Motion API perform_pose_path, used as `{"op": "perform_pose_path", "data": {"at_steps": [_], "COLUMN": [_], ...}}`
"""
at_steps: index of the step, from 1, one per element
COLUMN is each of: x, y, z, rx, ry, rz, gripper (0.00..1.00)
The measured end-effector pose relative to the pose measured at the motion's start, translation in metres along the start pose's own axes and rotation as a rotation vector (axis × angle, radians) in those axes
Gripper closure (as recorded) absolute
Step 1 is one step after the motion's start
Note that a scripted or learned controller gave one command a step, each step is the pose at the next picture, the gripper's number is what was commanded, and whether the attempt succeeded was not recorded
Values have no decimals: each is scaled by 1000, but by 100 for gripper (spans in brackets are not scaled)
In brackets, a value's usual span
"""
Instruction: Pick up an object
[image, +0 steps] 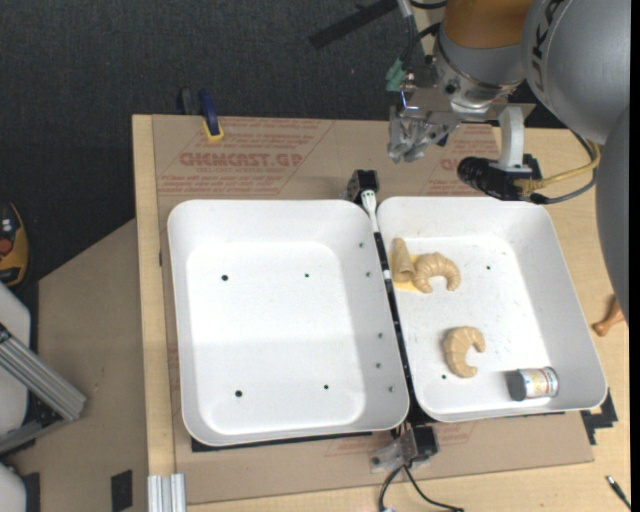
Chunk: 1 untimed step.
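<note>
Three candidates are offered in the right bin (560, 262): one croissant (436, 271) near the divider beside a pale wedge (401, 262), a second croissant (463, 351) nearer the front, and a small jar (531, 383) lying in the front right corner. Nothing is held yet, so the approach step is judged to be in hand, with the gripper (410, 143) parked high over the desk beyond the bin's far rim; whether it is open or closed cannot be told. A target must next be chosen, and the gripper brought over it and lowered.
</note>
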<state>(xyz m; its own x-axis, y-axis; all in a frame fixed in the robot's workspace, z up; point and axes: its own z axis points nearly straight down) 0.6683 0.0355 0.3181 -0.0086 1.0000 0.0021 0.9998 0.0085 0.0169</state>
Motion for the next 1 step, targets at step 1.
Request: {"op": "perform_pose_path", "data": {"at_steps": [1], "x": [88], "y": [-16], "z": [-35], "rx": [9], "ry": [3], "rz": [-2], "gripper": [100]}}
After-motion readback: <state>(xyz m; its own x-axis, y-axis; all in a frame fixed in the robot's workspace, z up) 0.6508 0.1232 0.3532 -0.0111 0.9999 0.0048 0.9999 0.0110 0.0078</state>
